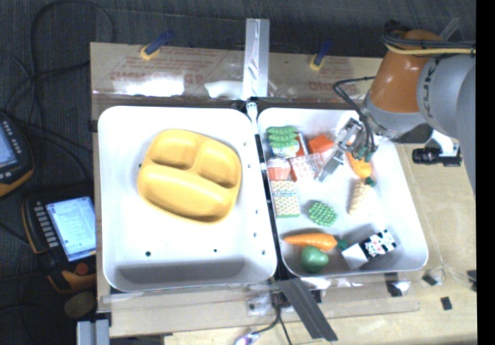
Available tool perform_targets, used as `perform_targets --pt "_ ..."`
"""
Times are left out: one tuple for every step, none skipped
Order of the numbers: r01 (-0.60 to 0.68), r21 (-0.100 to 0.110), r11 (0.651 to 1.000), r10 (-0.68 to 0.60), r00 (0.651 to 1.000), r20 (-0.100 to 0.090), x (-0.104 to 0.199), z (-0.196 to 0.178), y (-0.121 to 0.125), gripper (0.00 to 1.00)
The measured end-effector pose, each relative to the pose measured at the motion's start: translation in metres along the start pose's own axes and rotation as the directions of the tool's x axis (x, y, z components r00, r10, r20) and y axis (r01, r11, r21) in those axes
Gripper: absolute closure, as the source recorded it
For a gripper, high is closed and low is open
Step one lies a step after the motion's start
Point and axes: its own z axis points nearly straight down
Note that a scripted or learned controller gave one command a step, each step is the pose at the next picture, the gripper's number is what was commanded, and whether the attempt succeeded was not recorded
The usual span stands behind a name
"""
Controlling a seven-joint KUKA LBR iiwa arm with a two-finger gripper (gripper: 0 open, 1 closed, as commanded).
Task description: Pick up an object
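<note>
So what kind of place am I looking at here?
Probably a robotics lab test bench: a robot arm reaches over two white bins, one holding toy food such as a carrot, with a handheld control pendant nearby.

Nothing here reads clearly: the lit handheld screen [71,227] at the left shows only blurred lines.

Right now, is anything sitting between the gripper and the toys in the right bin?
Nothing visible stands in the way. The gripper hangs over the right bin, just above the packets at its upper end, with the orange carrot beside it. The yellow tray lies apart in the left bin.
</note>
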Motion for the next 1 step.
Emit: perform_targets --pt "-0.168 -0.002 0.986 0.168 0.986 0.000 0.0087 -0.0003 -0.0092 0.00"
